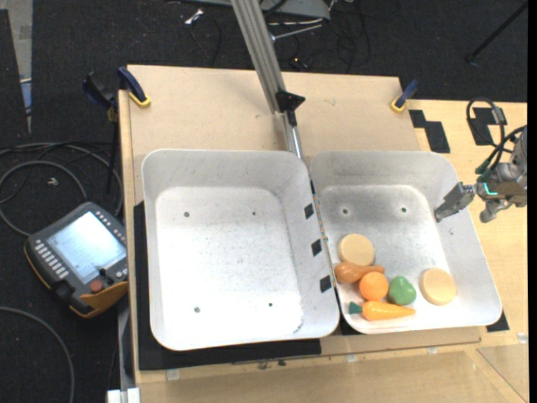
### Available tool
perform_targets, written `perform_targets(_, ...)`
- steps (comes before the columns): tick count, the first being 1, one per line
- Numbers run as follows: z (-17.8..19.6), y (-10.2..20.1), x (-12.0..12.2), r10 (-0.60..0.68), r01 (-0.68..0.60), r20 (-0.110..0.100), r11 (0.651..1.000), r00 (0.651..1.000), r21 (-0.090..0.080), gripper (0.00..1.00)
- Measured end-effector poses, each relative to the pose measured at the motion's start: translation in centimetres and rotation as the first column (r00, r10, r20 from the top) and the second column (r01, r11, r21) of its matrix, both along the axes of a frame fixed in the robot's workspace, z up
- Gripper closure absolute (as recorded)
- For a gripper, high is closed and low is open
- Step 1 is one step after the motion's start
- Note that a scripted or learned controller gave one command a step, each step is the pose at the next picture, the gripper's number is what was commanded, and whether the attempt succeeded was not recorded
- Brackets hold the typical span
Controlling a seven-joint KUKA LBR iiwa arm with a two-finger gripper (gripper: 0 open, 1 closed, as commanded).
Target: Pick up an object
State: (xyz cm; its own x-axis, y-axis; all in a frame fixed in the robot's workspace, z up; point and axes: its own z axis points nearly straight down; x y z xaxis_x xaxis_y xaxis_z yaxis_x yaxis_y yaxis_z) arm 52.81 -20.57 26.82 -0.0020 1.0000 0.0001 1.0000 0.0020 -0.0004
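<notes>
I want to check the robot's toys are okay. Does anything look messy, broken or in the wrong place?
Nothing looks broken or spilled. The toys sit bunched in the right bin's near corner: two tan discs, an orange ball, a green piece and a carrot. The gripper hovers at that bin's right rim.

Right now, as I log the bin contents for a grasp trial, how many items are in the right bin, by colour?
Right bin:
Beige round discs: 2
Orange pieces: 3, namely a ball, a carrot and a darker piece partly hidden behind the ball
Green piece: 1
Total: 6
</notes>
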Motion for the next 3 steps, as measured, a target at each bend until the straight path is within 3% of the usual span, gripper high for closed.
perform_targets(3,-14.9,0.0,-1.8,-0.003,0.003,-0.004,1.000,1.000,0.002,0.00)
